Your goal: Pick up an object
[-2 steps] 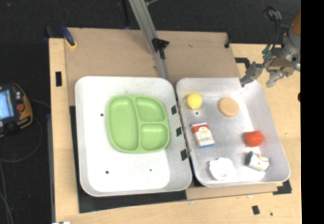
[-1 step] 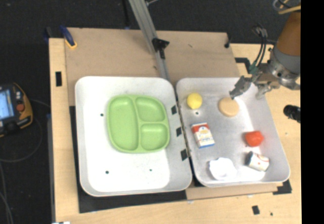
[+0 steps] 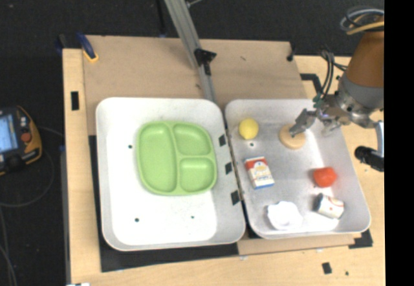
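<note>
The right bin (image 3: 336, 223) holds several objects: a yellow ball (image 3: 248, 128), a tan round disc (image 3: 292, 138), a red-and-white carton (image 3: 259, 172), a red lump (image 3: 325, 176), a white cup (image 3: 284, 215) and a small white-and-red piece (image 3: 328, 206). My gripper (image 3: 315, 121) hangs over the bin's far right part, just right of and above the tan disc. It is open, with nothing between its fingers. One fingertip (image 3: 301, 124) points down toward the disc.
In the left bin (image 3: 116, 213) lies a green divided plate (image 3: 176, 157). A grey metal bar (image 3: 181, 16) slants from the top down to the gap between the bins. The arm's orange band (image 3: 367, 61) stands beyond the right bin's far corner.
</note>
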### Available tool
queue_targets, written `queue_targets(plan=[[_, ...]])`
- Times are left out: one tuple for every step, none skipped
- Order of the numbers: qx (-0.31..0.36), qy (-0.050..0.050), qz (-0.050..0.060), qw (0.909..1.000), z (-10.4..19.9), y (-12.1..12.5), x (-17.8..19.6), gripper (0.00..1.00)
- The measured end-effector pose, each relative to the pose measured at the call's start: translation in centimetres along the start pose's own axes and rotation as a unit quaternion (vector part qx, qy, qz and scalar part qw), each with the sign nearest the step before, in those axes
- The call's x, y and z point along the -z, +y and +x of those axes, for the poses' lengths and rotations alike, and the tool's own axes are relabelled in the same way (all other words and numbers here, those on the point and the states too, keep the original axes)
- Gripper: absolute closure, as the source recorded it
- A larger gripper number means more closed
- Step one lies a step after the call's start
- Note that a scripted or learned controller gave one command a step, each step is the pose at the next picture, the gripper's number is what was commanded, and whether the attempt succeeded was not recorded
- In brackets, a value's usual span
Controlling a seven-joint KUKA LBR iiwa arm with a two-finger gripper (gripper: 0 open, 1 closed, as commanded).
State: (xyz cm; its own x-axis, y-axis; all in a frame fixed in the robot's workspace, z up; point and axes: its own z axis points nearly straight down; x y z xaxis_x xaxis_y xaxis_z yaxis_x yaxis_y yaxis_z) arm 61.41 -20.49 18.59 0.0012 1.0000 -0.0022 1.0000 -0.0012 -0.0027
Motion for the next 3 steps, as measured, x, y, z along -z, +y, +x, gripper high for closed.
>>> queue_targets(plan=[[0.0,0.0,0.0,1.0,0.3,-0.8,-4.7,0.0],[0.0,0.0,-0.004,1.0,0.2,-0.6,-3.3,1.0],[0.0,-0.001,-0.005,1.0,-0.6,-0.4,3.0,1.0]])
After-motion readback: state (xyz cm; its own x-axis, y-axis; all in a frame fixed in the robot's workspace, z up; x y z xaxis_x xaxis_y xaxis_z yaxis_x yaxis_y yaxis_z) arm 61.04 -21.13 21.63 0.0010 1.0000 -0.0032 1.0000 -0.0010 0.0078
